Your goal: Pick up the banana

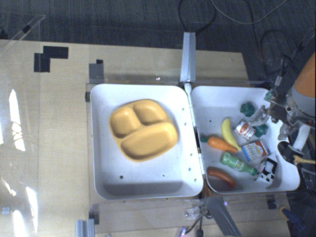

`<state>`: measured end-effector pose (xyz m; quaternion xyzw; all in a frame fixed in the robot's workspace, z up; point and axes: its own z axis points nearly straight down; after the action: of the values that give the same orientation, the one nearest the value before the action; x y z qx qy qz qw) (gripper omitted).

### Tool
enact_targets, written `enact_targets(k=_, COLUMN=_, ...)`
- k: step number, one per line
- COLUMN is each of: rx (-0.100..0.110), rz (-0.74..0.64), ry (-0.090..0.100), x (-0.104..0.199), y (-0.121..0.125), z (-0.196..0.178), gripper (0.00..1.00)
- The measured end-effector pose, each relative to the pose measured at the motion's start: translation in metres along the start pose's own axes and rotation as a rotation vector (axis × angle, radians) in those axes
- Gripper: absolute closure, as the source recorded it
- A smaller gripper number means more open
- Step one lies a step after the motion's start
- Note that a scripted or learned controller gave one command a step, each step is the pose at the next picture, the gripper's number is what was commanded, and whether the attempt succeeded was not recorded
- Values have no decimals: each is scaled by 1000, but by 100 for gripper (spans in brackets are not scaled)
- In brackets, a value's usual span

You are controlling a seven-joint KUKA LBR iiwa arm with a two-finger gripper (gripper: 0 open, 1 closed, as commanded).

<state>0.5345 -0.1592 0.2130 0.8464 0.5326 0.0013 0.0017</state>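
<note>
Banana (227, 133) is being left lying in right bin (217, 97), crowded by carrot (222, 143) and can (243, 129) | gripper (274, 113) is being held near right rim, grip state cannot be told | approach judged tight.

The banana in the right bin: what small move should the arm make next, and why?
Probably move the gripper left and down toward the banana. The gripper sits at the right bin's far right edge, apart from the banana, which lies between the carrot and a can.
</note>
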Motion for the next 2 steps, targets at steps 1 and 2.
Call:
enact_targets(k=1, rx=-12, rz=64, ry=6, x=35, y=-9, z=117, gripper=0)
enact_targets(k=2, rx=-18, rz=83, ry=4, x=55, y=61, z=119, gripper=0)
